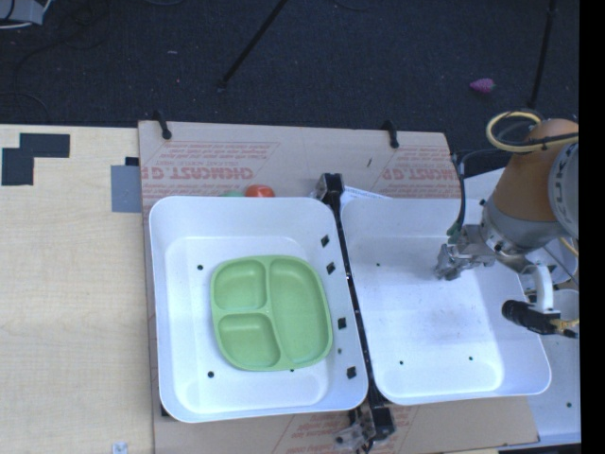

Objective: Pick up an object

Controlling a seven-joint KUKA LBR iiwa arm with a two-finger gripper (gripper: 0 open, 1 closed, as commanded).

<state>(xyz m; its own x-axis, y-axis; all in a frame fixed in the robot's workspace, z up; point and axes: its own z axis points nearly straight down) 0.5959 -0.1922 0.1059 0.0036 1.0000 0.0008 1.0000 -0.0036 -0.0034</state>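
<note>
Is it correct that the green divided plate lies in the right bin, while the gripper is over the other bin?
Not quite. The camera view shows the green divided plate in the left bin, not the right one. The gripper is over the other bin, the right bin.

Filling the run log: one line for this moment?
gripper: over right bin | tray: green, in left bin, untouched | nothing held

The arm [534,183] is running off the right edge. The left bin's [180,253] far rim is hiding most of a small red thing [259,192] and a green one [232,194] beside it.
</note>
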